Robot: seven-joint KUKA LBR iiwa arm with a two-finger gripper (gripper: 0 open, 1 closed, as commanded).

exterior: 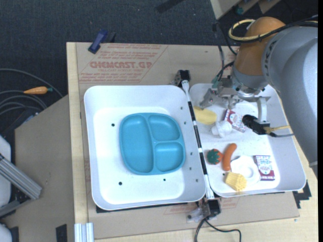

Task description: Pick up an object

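Two white bins (101,175) are sitting side by side, and you are looking at the gripper (228,101) hovering low over the right one's far end, just above the yellow lemon-like piece (206,116) and red-and-white packet (235,121), its grip impossible to tell.

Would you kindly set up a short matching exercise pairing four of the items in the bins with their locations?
Items:
1. blue divided plate
2. sausage
3. yellow sponge piece
4. red-and-white packet

Places:
A. near the front edge of the right bin
B. middle of the left bin
C. right bin, towards its right side
D. right bin, just right of the small red-and-green ball

Pairs: 1-B, 2-D, 3-A, 4-C
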